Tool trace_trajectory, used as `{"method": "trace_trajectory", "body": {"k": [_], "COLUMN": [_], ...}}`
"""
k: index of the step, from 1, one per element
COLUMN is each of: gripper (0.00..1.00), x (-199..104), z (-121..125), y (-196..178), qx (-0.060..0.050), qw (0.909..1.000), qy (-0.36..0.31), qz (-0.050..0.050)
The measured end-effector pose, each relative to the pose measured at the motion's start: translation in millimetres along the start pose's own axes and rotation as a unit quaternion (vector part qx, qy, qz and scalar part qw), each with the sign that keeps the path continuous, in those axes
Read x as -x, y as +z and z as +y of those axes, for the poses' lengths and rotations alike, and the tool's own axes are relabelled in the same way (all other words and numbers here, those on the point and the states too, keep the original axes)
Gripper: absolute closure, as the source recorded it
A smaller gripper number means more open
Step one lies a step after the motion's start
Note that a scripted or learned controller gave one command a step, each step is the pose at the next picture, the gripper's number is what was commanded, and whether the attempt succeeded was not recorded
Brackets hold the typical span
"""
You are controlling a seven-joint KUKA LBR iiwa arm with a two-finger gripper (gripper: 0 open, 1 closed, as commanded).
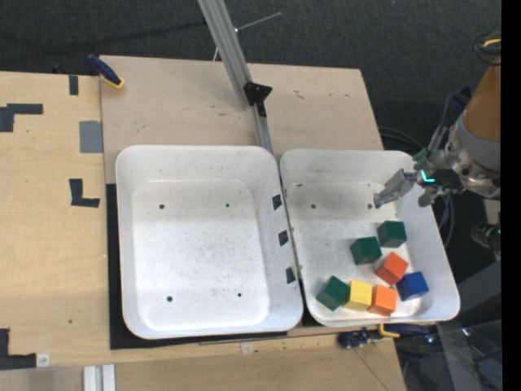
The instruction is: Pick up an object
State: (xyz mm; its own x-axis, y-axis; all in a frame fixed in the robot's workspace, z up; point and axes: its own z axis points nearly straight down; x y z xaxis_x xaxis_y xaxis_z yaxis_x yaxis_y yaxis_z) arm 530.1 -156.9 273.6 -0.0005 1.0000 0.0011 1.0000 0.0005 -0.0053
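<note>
Several small cubes lie in the near right corner of the right bin [326,177]: a dark green cube [391,233], a green cube [365,250], an orange cube [394,267], a blue cube [413,285], a second orange cube [383,299], a yellow cube [360,293] and another green cube [333,292]. My gripper [409,194] hovers over the bin's right side, just beyond the dark green cube. Its fingers [394,188] stand apart, open, with nothing between them.
The left bin [195,235] sits beside the right one, their rims touching. A slanted metal pole [232,47] rises from behind the bins. A blue and yellow tool [106,70] lies on the bench at the far left.
</note>
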Motion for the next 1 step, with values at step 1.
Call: {"method": "trace_trajectory", "body": {"k": [1], "gripper": [0.00], "x": [0.0], "z": [0.7], "y": [-2.2], "qx": [0.002], "qw": [1.0000], "qy": [-0.001], "qz": [-0.001]}}
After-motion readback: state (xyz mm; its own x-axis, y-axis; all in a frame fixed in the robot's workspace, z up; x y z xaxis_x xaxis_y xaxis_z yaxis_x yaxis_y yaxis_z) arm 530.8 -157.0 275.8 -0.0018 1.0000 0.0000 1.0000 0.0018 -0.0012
